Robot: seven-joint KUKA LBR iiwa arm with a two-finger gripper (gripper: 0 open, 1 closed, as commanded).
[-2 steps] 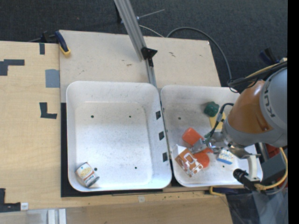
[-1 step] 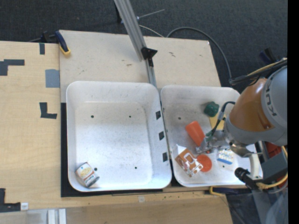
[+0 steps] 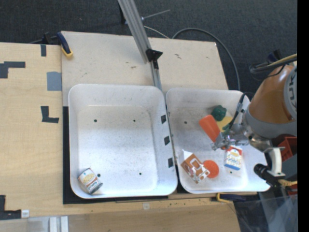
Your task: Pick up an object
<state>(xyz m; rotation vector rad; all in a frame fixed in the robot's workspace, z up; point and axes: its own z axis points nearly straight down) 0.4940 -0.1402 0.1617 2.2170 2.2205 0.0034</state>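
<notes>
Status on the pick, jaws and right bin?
Gripper low in right bin, beside orange block. Jaw state unclear. Small carton, green piece close by.

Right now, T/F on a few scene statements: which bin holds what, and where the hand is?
1. A small can lies in the left bin. True.
2. That can sits in the far right corner. False: it is in the bin's near left corner.
3. The hand is over the right bin. True.
4. The orange block is in the left bin. False: it lies in the right bin, beside the hand.
5. A green object lies in the right bin. True.
</notes>
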